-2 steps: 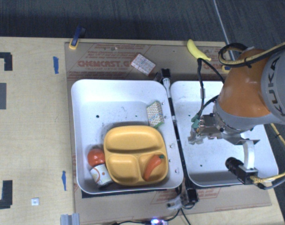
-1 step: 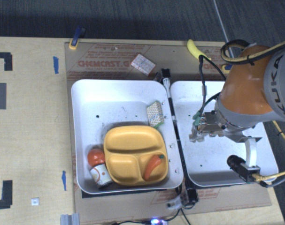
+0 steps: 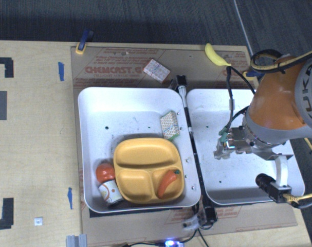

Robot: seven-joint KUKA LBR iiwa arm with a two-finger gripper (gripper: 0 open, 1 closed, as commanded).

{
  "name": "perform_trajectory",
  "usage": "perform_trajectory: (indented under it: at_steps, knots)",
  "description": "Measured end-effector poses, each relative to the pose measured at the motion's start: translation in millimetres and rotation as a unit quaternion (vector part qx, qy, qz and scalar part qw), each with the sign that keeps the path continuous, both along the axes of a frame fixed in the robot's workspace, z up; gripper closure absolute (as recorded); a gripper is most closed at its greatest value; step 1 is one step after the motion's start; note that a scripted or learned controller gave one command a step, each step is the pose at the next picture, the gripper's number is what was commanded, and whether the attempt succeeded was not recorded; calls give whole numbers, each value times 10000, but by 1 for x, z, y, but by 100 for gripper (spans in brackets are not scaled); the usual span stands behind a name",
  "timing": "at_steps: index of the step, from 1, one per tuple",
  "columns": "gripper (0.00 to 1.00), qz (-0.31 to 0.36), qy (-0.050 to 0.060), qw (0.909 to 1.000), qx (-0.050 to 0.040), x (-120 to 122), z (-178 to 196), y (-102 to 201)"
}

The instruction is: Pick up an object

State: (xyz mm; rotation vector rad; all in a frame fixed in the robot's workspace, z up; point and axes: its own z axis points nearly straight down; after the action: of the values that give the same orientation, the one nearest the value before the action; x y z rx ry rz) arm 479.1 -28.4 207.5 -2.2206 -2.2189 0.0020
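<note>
Gripper (image 3: 225, 149) hangs over the right bin (image 3: 207, 112), at about nine o'clock from the grey-and-orange arm (image 3: 276, 112); we cannot tell its state. In the left bin (image 3: 89, 138) we see a yellow divided tray (image 3: 140, 158) with an orange carrot-like toy (image 3: 168, 183) at its four o'clock, a red-and-white object (image 3: 107, 181) at eight, and a patterned packet (image 3: 169, 124) at one.

A yellow divided tray (image 3: 147, 168) lies flat, well to the left of the claw (image 3: 223, 149) and slightly lower in view. An orange carrot-shaped toy (image 3: 167, 183) rests tilted in the tray's lower right compartment, the nearest piece to the claw. A red-orange ball (image 3: 105, 172) and a white and orange cup (image 3: 110, 191) touch the tray's far left edge. A small patterned packet (image 3: 169, 124) lies above the tray, up-left of the claw.
</note>
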Motion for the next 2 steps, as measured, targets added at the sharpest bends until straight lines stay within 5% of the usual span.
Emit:
perform_trajectory:
  at_steps: [1,2]
  knots:
    - [100,8,-26,10000,-6,1,8,8]
    - [100,-1,-2,10000,-1,0,-1,-19]
